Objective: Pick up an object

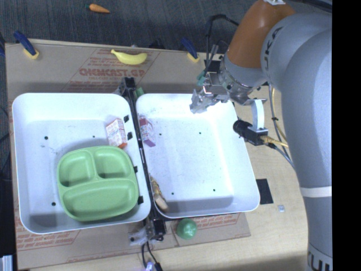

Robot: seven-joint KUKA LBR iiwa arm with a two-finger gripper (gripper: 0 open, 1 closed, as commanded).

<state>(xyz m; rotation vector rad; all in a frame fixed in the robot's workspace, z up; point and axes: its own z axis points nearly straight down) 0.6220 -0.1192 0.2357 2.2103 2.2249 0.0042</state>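
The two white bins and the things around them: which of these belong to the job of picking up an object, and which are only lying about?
Belong to the job:
gripper
green tray
small carton
purple packet
right bin
left bin

Lying about, outside the bins:
banana
carrot
green ball
blue clamps

Two bins side by side on a cardboard sheet, arm reaching in from the right

The left bin (28, 151) holds a divided tray (98, 182) at its front and a small carton (115, 132) behind it. A wrapped packet (146, 130) lies by the right bin's (225, 168) left wall. The gripper (202, 101) hangs over that bin's rear edge. A toy banana (130, 56) lies behind the bins, a ball (186, 228) before them.
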